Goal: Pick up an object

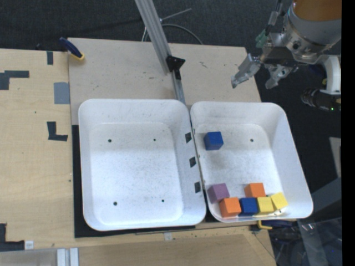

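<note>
We see the left bin point(133, 165) on the desk point(33, 165). In the right bin point(277, 148), a blue cube point(213, 141) sits alone near the top. Purple point(218, 192), orange point(230, 206), blue point(249, 205), orange point(254, 190) and yellow point(265, 204) cubes cluster along the near wall. Up right, our claw point(257, 75) hovers above the bin's far rim, fingers spread, pinching nothing.
</note>
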`<state>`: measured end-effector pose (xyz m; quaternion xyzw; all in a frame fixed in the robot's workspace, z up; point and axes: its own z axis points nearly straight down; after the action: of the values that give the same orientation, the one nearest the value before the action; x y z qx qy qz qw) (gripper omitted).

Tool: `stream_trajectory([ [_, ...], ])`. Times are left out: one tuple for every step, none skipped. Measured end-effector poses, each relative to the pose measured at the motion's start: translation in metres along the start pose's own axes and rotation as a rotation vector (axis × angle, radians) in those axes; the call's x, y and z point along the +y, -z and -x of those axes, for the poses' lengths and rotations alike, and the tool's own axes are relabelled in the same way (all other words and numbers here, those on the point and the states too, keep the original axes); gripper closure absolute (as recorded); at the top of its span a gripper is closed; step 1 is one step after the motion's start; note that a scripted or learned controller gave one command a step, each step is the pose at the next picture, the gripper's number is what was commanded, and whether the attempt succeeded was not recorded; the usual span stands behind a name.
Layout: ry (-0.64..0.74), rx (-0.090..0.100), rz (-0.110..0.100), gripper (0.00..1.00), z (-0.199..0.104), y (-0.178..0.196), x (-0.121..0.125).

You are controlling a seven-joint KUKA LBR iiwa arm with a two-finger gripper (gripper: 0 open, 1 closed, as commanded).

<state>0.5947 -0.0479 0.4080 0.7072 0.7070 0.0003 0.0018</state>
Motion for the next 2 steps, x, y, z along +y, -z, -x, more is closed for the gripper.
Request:
stream_trajectory([
  [0.002,0.002,0.005,0.00,-0.0058,0.0749,-0.0453],
  [0.002,0.000,-0.003,1.00,-0.0061,0.0800,-0.0439],
])
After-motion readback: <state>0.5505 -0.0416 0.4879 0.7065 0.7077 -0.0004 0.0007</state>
